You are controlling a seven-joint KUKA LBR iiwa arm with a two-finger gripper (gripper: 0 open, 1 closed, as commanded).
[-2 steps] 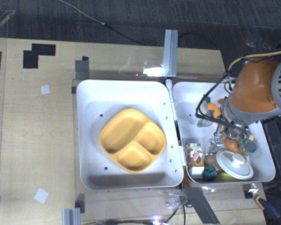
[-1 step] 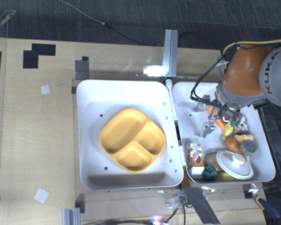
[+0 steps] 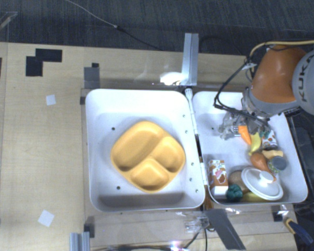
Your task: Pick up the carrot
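**Operator:** Status of the pick?

**Tech:** Not complete. Find carrot [image 3: 244,135] low in right bin [image 3: 209,114], toward the far end, among the other pieces. Not lifted, and not seen clamped. Note gripper [image 3: 234,127] down in the same bin, just beside carrot on the side toward the left bin, possibly touching. Cannot tell its opening: too small and glassy at this slant. Treat approach as made, with grasp and lift as remaining.

**Operator:** Count of contents?

**Tech:** Working outward from carrot:
- One carrot.
- One yellow banana-like piece [image 3: 255,143], touching or nearly touching carrot.
- One second orange piece [image 3: 259,162] nearer the camera, probably another food model and not to be confused with the target.
- One white bowl [image 3: 261,183], near end of bin.
- One green piece [image 3: 234,192], beside bowl.
- One small carton [image 3: 217,171], by the dividing wall.

Allow for a few more small pieces near the bowl, too blurred to name. Further out, count two bins, with one yellow divided plate [image 3: 148,155] in left bin [image 3: 99,114], and one arm [image 3: 275,82].
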